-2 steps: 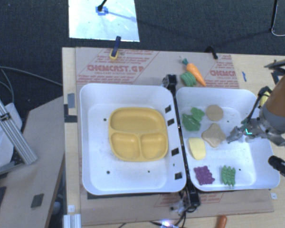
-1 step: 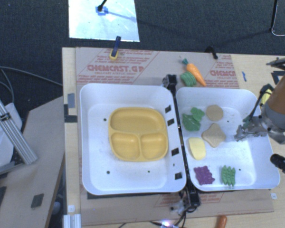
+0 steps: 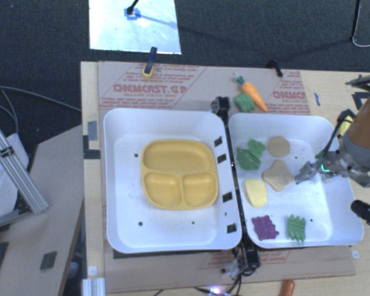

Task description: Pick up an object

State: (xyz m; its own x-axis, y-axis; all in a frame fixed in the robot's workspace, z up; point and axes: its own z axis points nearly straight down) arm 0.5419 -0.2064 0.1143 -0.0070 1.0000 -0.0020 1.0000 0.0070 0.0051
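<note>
Right now we see the toy foods lying in the right bin (image 3: 342, 217), at the right of the frame. Nearest the gripper (image 3: 306, 172) is a tan slice of toast (image 3: 277, 176), at the bin's middle, just left of the fingertips and apart from them as far as we can judge. Above it lies a round tan biscuit (image 3: 279, 146). To the left of that sits a green leafy piece (image 3: 250, 155). Below the toast is a pale yellow block (image 3: 256, 192). Along the bin's lower edge we find a purple bunch of grapes (image 3: 264, 227) and a green ridged vegetable (image 3: 296, 227).

The gripper reaches in from the right edge, low over the bin floor, with nothing between its fingers that we can make out; whether they are spread or closed we cannot tell.

Further left, the left bin (image 3: 120, 165) holds a yellow divided plate (image 3: 179, 172) at its centre. Above the bins, on the cardboard (image 3: 172, 85), an orange carrot (image 3: 253, 93) with a green top lies outside both bins.
</note>
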